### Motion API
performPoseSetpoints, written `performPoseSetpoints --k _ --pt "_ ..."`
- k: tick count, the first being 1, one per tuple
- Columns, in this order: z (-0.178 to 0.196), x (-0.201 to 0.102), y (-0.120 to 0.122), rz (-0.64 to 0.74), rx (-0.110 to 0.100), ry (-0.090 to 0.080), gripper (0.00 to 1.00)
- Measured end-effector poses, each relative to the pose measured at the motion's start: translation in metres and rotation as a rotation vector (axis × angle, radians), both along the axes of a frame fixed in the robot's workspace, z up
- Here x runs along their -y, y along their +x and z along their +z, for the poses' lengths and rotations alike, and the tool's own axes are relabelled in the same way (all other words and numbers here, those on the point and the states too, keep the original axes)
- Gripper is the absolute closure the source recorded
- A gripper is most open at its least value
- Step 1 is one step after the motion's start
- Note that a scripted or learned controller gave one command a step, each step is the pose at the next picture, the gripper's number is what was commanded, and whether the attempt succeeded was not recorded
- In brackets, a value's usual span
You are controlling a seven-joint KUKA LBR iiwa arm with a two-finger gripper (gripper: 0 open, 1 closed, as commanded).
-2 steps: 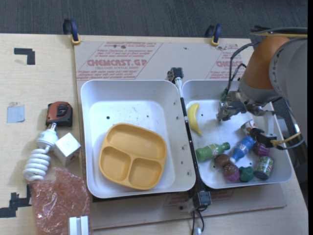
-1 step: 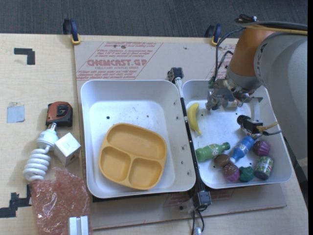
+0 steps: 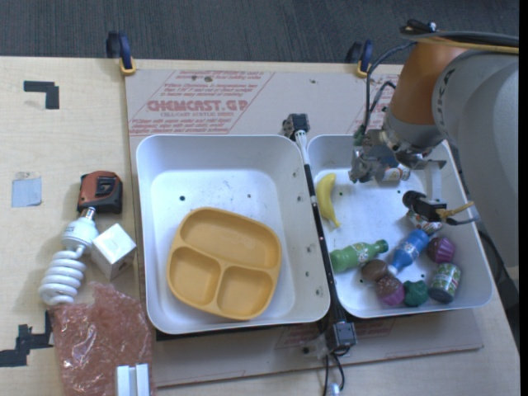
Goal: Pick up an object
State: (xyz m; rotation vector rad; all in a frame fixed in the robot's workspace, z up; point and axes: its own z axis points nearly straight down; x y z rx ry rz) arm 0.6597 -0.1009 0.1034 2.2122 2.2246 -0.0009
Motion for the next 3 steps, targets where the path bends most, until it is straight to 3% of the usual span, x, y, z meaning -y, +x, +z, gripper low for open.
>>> performPoseSetpoints --k 1,2,3 --pt "0.000 0.000 0.000 0.000 0.000 0.000 0.00" --pt "0.010 0.000 0.000 0.002 0.001 -0.002 1.00" --pt "0.010 0.000 0.000 0.002 0.001 -0.002 0.00"
